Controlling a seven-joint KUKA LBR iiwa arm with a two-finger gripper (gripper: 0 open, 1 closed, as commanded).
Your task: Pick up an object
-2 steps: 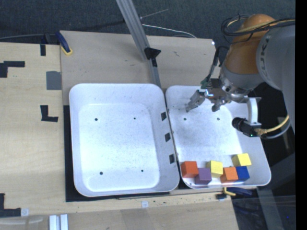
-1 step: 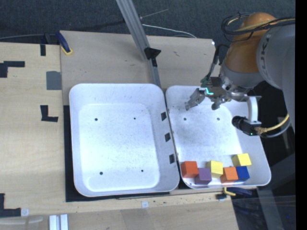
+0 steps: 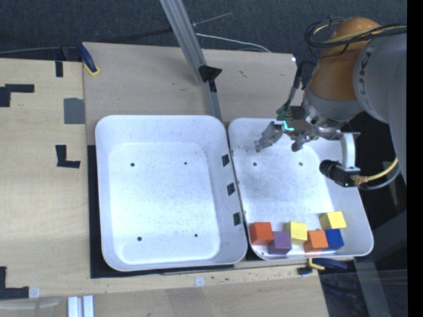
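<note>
My gripper hangs over the far part of the right bin, its two fingers spread apart with nothing between them. Several small blocks lie along that bin's near edge, well away from the gripper: an orange block, a purple block, a yellow block, a second orange block, a blue block and another yellow block.
The left bin sits beside the right one, joined by black clips. A slanted metal post rises behind the bins. A black and yellow cable hangs off the arm's wrist over the right bin's far side.
</note>
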